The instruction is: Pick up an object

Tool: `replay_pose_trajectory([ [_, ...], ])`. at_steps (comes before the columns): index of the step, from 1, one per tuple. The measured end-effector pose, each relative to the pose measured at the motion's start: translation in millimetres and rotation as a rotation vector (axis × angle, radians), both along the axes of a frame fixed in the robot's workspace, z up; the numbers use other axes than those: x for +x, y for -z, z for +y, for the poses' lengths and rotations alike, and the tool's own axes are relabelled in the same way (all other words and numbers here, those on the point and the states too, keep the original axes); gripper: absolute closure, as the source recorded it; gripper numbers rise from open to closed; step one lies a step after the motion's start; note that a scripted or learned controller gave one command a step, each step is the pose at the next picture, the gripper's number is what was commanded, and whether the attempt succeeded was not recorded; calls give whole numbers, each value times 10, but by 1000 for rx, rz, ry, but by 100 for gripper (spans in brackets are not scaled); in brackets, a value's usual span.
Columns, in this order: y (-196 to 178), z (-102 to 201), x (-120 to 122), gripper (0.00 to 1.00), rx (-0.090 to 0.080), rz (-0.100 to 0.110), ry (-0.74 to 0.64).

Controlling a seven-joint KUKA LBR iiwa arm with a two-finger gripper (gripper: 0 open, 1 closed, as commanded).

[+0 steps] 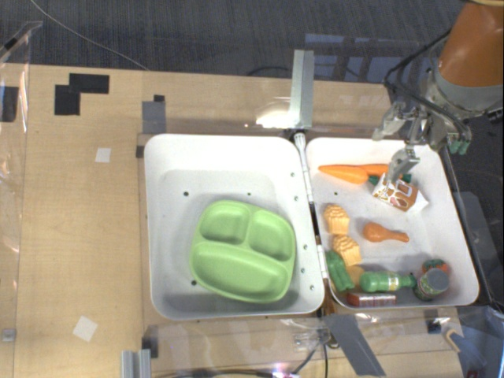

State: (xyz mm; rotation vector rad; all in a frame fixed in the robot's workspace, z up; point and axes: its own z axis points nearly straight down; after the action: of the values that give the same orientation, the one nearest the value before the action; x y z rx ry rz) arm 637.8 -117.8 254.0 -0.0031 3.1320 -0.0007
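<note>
- Pale wooden worktop (79,235) carries two shallow white bins side by side; grey arm with orange band (471,46) reaches in from the right.
- Left white bin (169,164) holds one large light-green plastic divided plate (244,250), lying flat, untouched.
- Right white bin (457,242) holds all the small items: long orange toy carrot (353,173) along the far end, small orange-and-white printed packet (396,193) just beside its tip, orange toy drumstick (384,233) mid-bin, two tan ridged food pieces (340,233) by the divider, dark-green and bright-green bottles (370,280) and a round dark can (433,280) at the near end.
- Hand (405,164) sits low over the packet, metal tips touching or just above it.
- Finger state: cannot tell; tips merge with the packet.
- Progress, judged: approach done, hand placed on a candidate. Secure grip and lift remain; every item rests in its bin.
</note>
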Motion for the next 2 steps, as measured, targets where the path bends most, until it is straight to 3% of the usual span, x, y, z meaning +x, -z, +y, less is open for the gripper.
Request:
replay_pose_trajectory([
  [1,1562,54,-518,0,1,7,-198],
  [2,1626,190,-1076,0,-3,-11,-41],
])
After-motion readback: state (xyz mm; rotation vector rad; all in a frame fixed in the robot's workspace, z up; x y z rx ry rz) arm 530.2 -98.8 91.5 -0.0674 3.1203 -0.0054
